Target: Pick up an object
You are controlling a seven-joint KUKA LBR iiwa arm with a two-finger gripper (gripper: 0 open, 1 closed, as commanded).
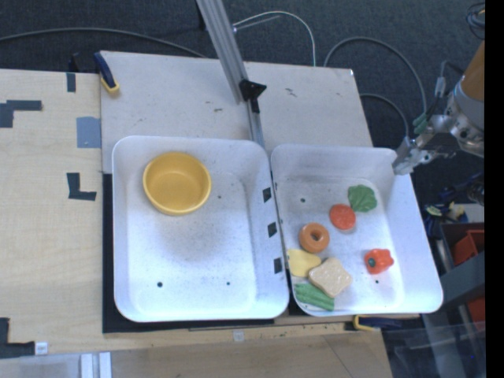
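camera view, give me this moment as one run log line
gripper: over right bin's upper right rim, holding nothing | yellow bowl: left bin | toy foods: right bin, untouched

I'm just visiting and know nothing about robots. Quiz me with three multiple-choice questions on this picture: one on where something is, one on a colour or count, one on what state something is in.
1. Where is the yellow bowl?
A. In the left bin
B. In the right bin
C. On the bare bench

2. How many bins sit side by side on the bench?
A. One
B. Two
C. Four

3. Where is the robot's hand compared with the toy foods?
A. Gripping the doughnut
B. Pressing on the bread slice
C. At the right bin's far right corner, apart from all of them

Answers:
1. A, the bowl sits in the left bin, near its far left corner.
2. B, a left bin and a right bin lie edge to edge.
3. C, the hand is by the bin's rim, while the doughnut and bread slice lie untouched nearer the front.
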